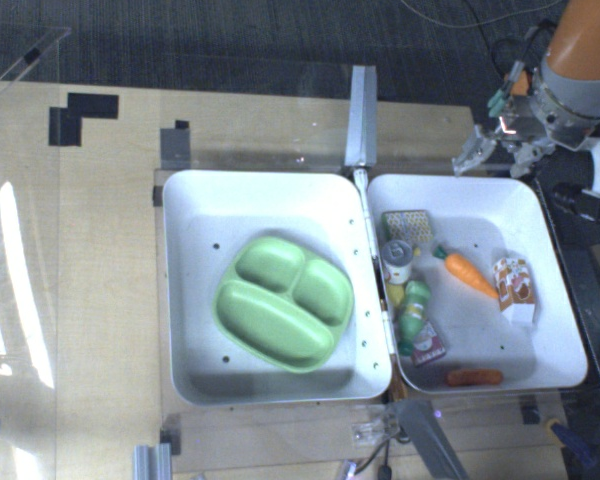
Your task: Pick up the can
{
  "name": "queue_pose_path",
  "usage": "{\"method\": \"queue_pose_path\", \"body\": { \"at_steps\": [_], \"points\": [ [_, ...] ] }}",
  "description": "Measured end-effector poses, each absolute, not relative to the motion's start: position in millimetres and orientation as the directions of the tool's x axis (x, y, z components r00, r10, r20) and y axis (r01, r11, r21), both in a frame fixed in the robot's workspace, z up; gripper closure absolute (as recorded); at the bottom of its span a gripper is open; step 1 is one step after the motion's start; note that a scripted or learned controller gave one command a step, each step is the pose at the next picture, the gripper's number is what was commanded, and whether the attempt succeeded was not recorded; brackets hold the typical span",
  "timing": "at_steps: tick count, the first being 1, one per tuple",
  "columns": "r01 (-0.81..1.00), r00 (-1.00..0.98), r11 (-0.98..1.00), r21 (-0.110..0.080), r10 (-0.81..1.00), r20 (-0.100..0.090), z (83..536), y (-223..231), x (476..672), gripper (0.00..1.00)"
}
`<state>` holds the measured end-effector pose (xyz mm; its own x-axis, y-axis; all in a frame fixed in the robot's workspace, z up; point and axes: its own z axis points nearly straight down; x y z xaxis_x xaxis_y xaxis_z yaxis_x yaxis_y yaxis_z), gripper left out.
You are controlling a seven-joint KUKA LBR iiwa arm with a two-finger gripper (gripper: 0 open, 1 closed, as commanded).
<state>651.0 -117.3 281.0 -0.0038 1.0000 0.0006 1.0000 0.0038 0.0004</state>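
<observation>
Camera view: hand [502,155] open, empty, above bin rim [450,178].

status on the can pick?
Gripper above the right bin's far rim, nothing between its fingers. Can untouched by the divider, right bin. Green bottle just below it, carrot alongside.

band: broad, orange, rounded, on the arm [580,38]
wrist: grey ring below the band
gripper [500,153]: pale metal fingers, small teal part
cables: thin, dark, beside wrist
</observation>
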Motion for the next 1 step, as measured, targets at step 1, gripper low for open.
{"method": "queue_pose_path", "body": {
  "at_steps": [1],
  "points": [
    [0.983, 0.184, -0.184, 0.001, 0.983, 0.001, 142.3, -90.9, 669.6, 0.0]
  ]
}}
